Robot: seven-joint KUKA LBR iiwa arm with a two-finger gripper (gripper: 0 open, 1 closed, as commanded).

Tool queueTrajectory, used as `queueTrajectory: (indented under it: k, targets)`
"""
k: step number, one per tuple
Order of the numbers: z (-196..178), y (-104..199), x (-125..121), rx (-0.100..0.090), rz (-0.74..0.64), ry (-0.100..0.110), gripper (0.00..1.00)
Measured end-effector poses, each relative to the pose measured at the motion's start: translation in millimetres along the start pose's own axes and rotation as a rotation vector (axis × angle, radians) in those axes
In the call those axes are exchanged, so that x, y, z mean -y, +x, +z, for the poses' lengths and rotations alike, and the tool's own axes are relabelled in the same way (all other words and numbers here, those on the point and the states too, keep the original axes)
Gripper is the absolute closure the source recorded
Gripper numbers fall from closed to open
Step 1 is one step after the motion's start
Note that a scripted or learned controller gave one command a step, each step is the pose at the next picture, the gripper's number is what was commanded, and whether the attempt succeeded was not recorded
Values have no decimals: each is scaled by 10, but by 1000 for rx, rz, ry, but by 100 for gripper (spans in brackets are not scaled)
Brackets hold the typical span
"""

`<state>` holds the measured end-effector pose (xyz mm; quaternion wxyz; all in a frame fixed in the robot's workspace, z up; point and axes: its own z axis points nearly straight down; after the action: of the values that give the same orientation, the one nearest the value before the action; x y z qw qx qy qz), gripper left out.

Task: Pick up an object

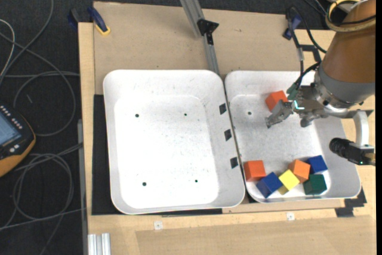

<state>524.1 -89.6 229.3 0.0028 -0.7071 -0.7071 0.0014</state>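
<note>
Bins (167, 83) smooth white plastic, speckled; bench (149, 39) matt wood; blocks (289, 178) matt.

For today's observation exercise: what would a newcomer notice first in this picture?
The grey arm with its orange band reaching in from the right, its gripper over the right bin beside a lone orange block. Next, the cluster of colored blocks along that bin's near edge.

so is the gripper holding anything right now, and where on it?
Nothing held. The gripper hangs open over the right bin; the orange block sits just beside its fingers, not between them.
</note>
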Motion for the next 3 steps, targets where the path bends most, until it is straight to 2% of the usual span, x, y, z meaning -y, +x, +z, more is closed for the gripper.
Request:
queueTrajectory:
  k: [1,3]
  targets:
    - [-18,-2,-9,1,0,-6,0]
    - [1145,-25,155,-1,1,3,0]
